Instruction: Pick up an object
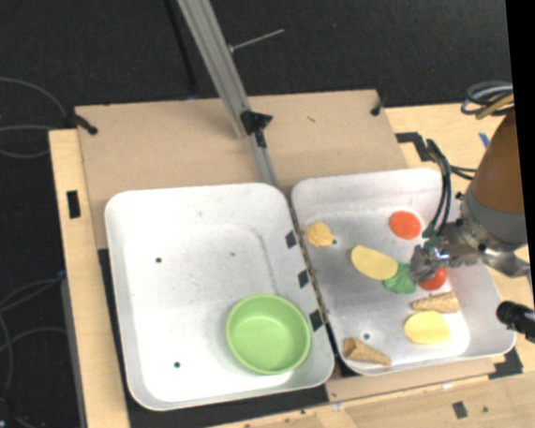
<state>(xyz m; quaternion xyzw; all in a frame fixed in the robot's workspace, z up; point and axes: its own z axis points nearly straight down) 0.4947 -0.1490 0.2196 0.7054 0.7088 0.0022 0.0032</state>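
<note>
The right bin (360,195) holds several small toy foods. A red round piece (404,223) lies near its far side, a yellow oval piece (374,263) in the middle, and a green piece (398,281) just right of that. My gripper (430,265) hangs low over the right part of this bin, directly above a second red piece (433,281) and touching or nearly touching the green one. A tan piece (319,235) lies at the bin's left wall. Near the front sit a yellow lemon-like piece (426,328), a beige strip (434,304) and a cone (365,349).
The left bin (171,236) carries a green bowl (268,333) at its front right. A slanted metal pole (219,67) rises behind the bins. The arm's orange band (501,172) and grey wrist reach in from the right edge over the right bin.
</note>
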